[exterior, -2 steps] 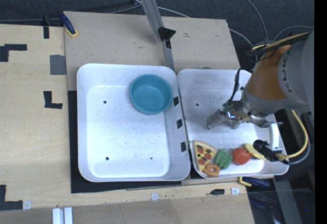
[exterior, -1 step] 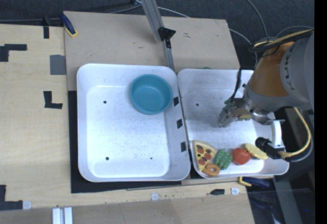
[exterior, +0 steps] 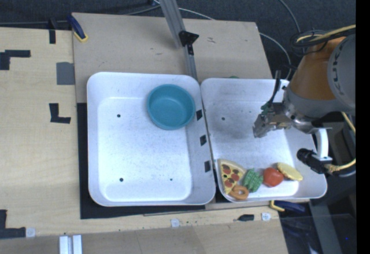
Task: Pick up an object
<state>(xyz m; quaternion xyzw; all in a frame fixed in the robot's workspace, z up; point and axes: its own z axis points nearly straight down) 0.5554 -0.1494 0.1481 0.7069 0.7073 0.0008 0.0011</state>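
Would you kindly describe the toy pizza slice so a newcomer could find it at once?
Look in the right bin, along its near edge, where small toy foods lie in a row. The pizza slice is leftmost, beside the green vegetable: a yellow wedge with red dots, unlike the round red tomato.

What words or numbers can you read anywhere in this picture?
None: no words, labels or numbers can be read here.
The blue bowl is plain.
The toy pizza slice shows round toppings, no letters.
The black marks on the wooden bench are tape pieces, not writing.
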